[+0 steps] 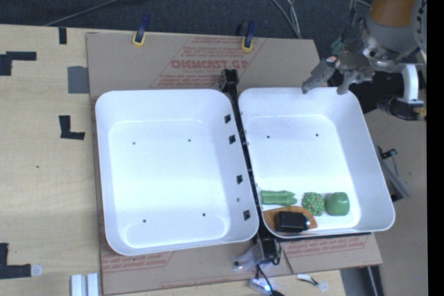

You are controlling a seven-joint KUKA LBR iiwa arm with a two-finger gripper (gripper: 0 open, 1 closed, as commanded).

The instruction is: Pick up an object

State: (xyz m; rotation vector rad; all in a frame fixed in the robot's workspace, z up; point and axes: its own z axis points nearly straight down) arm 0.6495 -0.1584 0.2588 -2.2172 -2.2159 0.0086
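Four items [305, 208] crowd right bin [350, 121] at 6 o'clock; gripper [327, 83], fingers spread w/ nothing between, at 12, could snag two.

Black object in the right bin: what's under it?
The black object lies on an orange piece, whose edges show around it. The orange piece's middle is covered, so its shape is unclear.

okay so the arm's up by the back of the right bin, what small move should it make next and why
Probably travel toward the near edge of the right bin. The gripper hangs open over the far rim, holding nothing, while the green pieces and the black object lie clustered by the near wall.
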